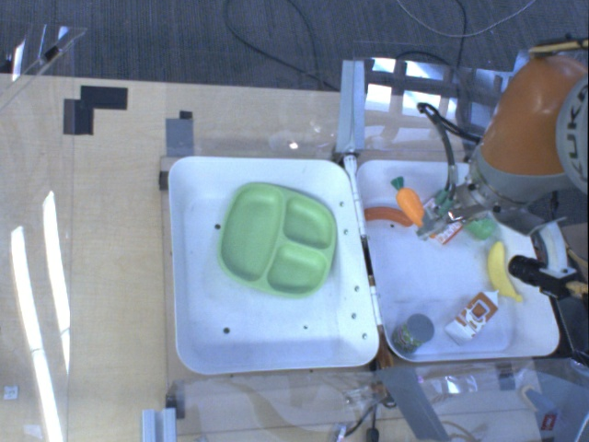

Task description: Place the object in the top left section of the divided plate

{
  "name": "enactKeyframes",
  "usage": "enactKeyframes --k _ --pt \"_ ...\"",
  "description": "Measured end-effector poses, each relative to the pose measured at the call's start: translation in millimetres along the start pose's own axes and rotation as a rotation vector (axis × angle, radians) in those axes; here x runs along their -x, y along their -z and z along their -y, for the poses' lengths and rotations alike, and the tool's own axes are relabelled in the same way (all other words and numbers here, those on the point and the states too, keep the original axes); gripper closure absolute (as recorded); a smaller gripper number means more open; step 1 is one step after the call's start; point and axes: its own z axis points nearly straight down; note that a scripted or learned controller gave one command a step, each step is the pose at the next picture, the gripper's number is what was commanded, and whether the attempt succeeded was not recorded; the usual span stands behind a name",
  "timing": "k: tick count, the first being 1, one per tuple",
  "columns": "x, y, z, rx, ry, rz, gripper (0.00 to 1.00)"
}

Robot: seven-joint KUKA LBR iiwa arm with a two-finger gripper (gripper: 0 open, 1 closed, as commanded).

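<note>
Carrot [409, 204], orange w/ green top, lying in right bin [543, 343], upper left part, tilted, green end toward the far rim. Just beside it, to the left, a curved orange-red piece [383, 215], near the divider between bins. Gripper [445, 217] down in same bin, just right of carrot, close but contact not clear. Fingers: cannot tell if apart or together, too small and mixed w/ a small red-white item [449, 234] under them. Green thing [480, 228] just right of gripper, partly hidden. Banana [501, 271] near right wall, lengthwise. Small carton [472, 317], brown-white, at lower part of bin, lying tilted. Grey round can [413, 332] at lower left corner of that bin, near the carton but apart. Divided plate [276, 238], green, 3 sections, in middle of left bin [198, 339], nothing on it. Arm [534, 132] w/ orange band coming in from right, above right bin.
</note>
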Motion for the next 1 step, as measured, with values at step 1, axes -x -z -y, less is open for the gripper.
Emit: enactKeyframes --k 1 --pt "-25.2 44.6 -40.4 -0.001 -0.047 0.0 1.0"
